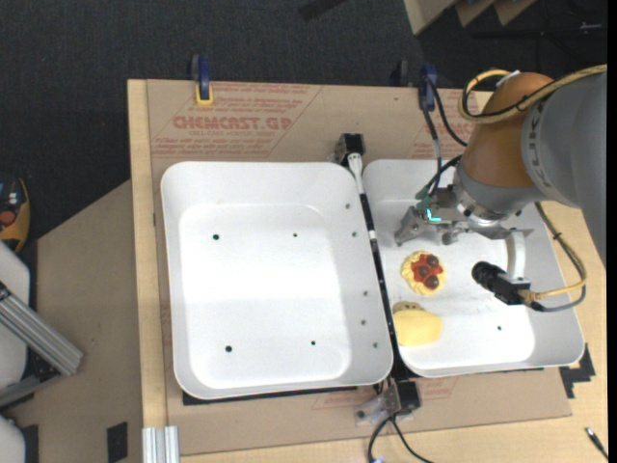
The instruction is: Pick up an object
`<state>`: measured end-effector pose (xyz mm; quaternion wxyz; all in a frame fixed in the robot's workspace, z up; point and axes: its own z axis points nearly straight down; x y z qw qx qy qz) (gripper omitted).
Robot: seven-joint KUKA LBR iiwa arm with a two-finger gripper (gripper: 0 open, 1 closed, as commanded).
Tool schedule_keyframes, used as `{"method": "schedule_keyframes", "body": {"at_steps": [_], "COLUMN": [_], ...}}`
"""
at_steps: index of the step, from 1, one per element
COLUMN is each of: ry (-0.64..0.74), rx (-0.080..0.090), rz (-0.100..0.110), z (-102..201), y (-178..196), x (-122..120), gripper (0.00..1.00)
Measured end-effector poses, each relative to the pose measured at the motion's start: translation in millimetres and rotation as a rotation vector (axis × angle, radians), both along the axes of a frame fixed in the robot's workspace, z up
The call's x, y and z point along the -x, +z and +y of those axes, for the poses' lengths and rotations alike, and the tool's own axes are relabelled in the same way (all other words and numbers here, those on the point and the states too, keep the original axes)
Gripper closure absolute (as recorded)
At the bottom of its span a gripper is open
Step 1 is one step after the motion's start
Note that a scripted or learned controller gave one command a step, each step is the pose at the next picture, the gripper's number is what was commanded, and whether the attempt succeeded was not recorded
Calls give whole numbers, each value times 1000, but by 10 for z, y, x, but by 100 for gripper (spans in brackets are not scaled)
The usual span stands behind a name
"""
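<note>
A small round tart (425,271) with red and dark berries on a yellow base lies in the right bin (540,350), near its left wall. Just below it rests a pale yellow lump (418,327), close to the bin's front left corner. My gripper (461,242) hangs over the right bin's middle, a little above and to the right of the tart. Its fingers (409,227) are spread open, with nothing between them. The grey arm with its orange band (503,133) comes in from the upper right.
The left bin (183,287) stands beside the right one, with a black divider rail (370,249) between them. A black connector with a yellow cable (499,283) hangs by the gripper. Clamps (201,77) hold the cardboard base at the back.
</note>
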<state>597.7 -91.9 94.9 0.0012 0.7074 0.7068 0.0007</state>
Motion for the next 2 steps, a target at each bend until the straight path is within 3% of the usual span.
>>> {"method": "schedule_keyframes", "body": {"at_steps": [1, 2], "ry": [0, 0], "rx": [-2, -1], "rz": [6, 2], "z": [-18, -18], "y": [-107, 5], "x": [55, 47], "gripper": [0, 100]}}
